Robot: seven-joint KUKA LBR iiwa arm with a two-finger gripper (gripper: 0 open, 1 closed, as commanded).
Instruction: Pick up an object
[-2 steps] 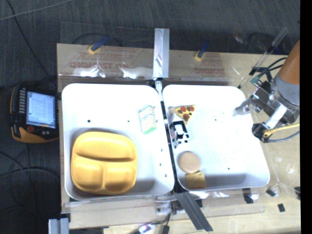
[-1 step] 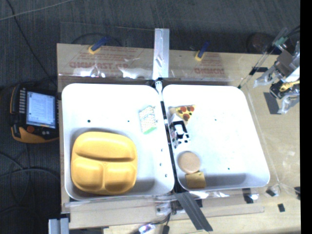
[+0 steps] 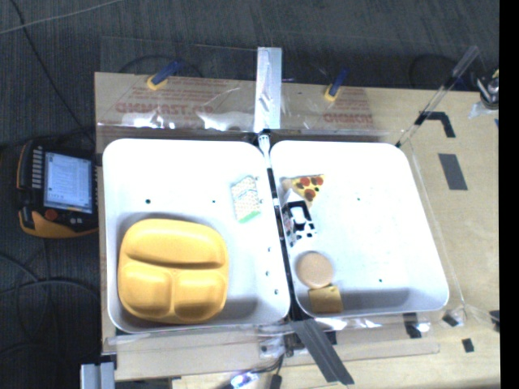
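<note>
In the left bin (image 3: 162,156) a large yellow plastic block (image 3: 172,267) with rounded lobes fills the near left corner, and a small green-and-white packet (image 3: 245,198) lies near the divider. The right bin (image 3: 381,217) holds its things along its left wall: a small pizza-slice toy (image 3: 307,185), a black-and-white object (image 3: 299,220), a round tan disc (image 3: 315,268) and a mustard-coloured piece (image 3: 325,299) at the near edge.
A handheld pendant with a lit screen (image 3: 61,189) lies on the floor left of the bench. Clamps (image 3: 165,74) and a metal bar (image 3: 268,87) sit along the bench's far edge. Black tape marks (image 3: 452,170) dot the bench to the right.
</note>
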